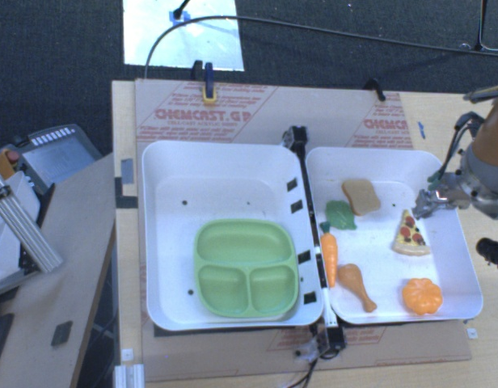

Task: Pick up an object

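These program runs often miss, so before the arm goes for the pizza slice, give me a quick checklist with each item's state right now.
1. Pizza slice lies flat in the right bin: ok.
2. Slice stands apart from the pumpkin and the bread: ok.
3. Gripper is near the slice's tip, up and to the right: ok.
4. Gripper is centred over the slice: not ok.
5. Fingers ready to close: cannot tell.

- A robot lab, not a home: dark carpet floor (55, 55) and cables (354, 35).
- Clamped plastic sheet (233, 111) under white bins (225, 168).
- Control pendant (59, 156) beside the desk (124, 136).
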`<state>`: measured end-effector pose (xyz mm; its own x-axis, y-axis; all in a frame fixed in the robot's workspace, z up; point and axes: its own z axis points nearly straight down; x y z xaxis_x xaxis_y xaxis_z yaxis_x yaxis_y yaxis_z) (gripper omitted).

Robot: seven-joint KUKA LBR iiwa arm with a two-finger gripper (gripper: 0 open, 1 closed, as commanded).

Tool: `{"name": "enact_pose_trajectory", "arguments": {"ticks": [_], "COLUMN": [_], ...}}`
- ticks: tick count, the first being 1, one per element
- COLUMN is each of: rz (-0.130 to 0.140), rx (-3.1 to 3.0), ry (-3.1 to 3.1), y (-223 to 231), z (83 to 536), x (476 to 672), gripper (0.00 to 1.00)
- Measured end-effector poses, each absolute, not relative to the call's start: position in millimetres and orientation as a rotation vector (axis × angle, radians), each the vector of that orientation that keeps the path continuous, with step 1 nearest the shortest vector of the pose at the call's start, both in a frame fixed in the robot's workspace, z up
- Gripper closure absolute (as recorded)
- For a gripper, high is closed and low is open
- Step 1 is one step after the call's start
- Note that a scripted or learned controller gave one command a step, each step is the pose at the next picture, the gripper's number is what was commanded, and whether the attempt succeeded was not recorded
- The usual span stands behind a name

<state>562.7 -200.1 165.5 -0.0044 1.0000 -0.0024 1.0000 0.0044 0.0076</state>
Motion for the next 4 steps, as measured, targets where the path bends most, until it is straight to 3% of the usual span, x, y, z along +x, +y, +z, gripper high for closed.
{"name": "enact_pose_trajectory", "arguments": {"ticks": [2, 4], "rz": [0.007, 0.004], "rx": [2.209, 2.21], "ry": [2.223, 2.233], "y": [-192, -82], "z": [269, 258], "x": [575.1, 575.3], "gripper": [1.0, 1.0]}}
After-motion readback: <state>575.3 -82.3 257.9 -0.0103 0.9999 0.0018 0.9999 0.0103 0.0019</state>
